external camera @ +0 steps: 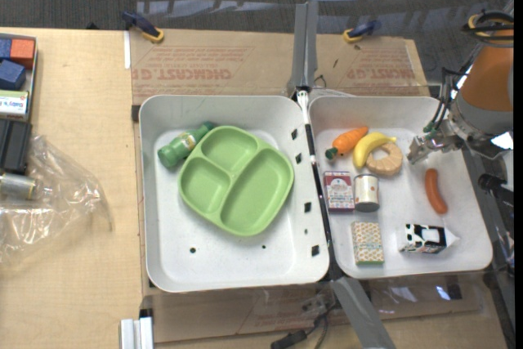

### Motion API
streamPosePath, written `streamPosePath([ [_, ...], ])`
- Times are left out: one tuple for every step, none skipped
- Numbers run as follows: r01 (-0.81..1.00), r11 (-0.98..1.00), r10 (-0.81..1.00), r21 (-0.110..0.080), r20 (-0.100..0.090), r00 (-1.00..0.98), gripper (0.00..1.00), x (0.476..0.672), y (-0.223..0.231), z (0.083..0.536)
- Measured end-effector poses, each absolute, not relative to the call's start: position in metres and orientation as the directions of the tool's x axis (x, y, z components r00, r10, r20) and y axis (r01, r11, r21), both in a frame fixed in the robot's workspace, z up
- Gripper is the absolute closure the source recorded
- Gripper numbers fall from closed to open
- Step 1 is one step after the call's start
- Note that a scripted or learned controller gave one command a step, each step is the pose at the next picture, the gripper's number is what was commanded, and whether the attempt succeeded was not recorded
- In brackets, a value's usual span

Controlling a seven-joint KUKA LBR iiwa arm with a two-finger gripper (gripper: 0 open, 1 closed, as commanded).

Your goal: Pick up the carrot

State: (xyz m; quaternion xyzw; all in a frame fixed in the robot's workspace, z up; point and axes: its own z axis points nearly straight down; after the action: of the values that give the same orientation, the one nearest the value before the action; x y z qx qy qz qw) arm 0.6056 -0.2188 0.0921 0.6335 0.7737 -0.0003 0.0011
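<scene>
Currently gripper (428,145) over right bin (482,253), grip state unclear
Carrot (350,140) beside banana (369,146), apart from gripper

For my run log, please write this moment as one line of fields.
task: pick up carrot | gripper: in right bin, right of donut, holding nothing | carrot: untouched, beside banana | status: not grasped

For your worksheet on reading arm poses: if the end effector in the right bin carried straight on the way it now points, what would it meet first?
The end effector points leftward, so it would probably meet the bagel first, then the banana, before the carrot. Its height is unclear; it might pass over them.
</scene>
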Motion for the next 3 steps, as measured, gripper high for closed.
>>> streamPosePath([
  [0.87,0.493,0.87,0.003,-0.005,-0.493,1.0,0.6602,-0.2212,0.0934],
  [0.753,0.659,0.753,0.002,-0.003,-0.659,1.0,0.6599,-0.2215,0.0931],
  [0.637,0.771,0.637,0.0,-0.003,-0.771,1.0,0.6577,-0.2205,0.0923],
])
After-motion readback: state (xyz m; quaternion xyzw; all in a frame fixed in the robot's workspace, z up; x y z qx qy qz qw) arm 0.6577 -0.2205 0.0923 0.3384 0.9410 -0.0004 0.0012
